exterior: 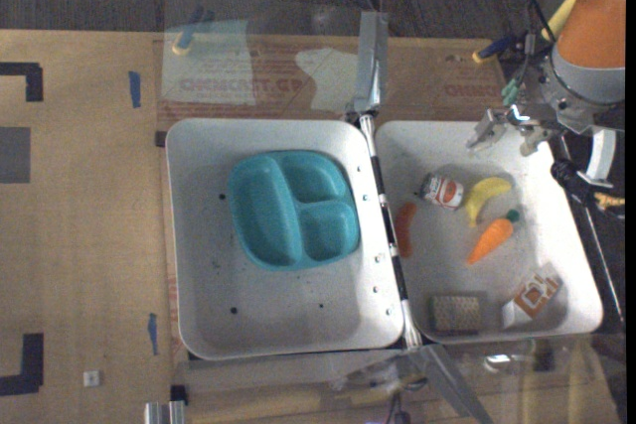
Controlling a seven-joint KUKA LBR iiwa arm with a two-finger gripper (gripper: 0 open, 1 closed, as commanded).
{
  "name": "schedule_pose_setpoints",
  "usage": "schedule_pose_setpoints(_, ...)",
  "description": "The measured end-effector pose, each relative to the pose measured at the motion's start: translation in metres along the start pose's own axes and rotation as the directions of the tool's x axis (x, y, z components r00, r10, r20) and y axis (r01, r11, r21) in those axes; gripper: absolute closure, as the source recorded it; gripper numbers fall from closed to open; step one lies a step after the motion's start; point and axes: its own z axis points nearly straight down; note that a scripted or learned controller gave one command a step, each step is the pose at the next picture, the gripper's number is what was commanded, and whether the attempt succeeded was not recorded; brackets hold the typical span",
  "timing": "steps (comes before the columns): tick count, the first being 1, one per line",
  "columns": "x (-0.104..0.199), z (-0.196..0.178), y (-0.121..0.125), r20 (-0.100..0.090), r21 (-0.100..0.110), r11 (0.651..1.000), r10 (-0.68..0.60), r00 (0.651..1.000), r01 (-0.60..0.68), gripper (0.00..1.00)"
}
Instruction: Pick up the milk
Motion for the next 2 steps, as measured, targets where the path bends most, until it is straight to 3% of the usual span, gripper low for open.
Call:
schedule_pose_setpoints(1, 0.055, 0.095, 0.013, 0.0, 0.001, 0.991, -0.133, 0.991, 0.133, 0.0)
schedule_pose_setpoints(2, 0.05, 0.128, -0.023, 0.002, -0.01, 0.945, -0.327, 0.945, 0.327, 0.0)
